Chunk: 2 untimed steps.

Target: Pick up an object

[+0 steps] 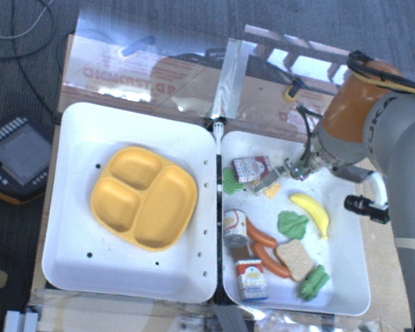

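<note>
My gripper hangs low over the back of the right bin, just right of a maroon packet and above a small yellow wedge. I see nothing held in it. A yellow banana lies to its front right, with a green leaf beside it. Further forward lie two red sausages, a bread slice, a green pickle, a can and a small carton.
The left bin holds a yellow divided plate. A green piece rests against the wall between the bins. The grey arm fills the upper right. A handheld controller lies on the floor at the left.
</note>
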Motion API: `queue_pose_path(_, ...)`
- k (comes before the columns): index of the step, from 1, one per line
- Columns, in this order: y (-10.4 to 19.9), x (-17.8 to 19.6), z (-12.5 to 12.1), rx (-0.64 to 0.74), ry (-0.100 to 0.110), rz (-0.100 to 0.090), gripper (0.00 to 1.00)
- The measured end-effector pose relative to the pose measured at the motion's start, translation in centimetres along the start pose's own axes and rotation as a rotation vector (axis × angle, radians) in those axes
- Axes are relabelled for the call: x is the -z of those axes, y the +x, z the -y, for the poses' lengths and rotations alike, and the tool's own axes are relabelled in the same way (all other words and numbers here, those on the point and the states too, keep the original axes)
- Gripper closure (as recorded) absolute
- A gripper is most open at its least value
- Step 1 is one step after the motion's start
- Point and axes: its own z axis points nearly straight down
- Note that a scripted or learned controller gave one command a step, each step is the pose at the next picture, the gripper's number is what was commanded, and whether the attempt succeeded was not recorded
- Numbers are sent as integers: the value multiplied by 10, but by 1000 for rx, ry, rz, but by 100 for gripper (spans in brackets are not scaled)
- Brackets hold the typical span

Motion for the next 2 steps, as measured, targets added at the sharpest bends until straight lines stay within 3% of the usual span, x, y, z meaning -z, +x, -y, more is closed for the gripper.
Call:
queue_pose_path(1,2,5,1,7,10,-8,100)
queue_pose_path(2,40,139,-4,-269,-10,4,100)
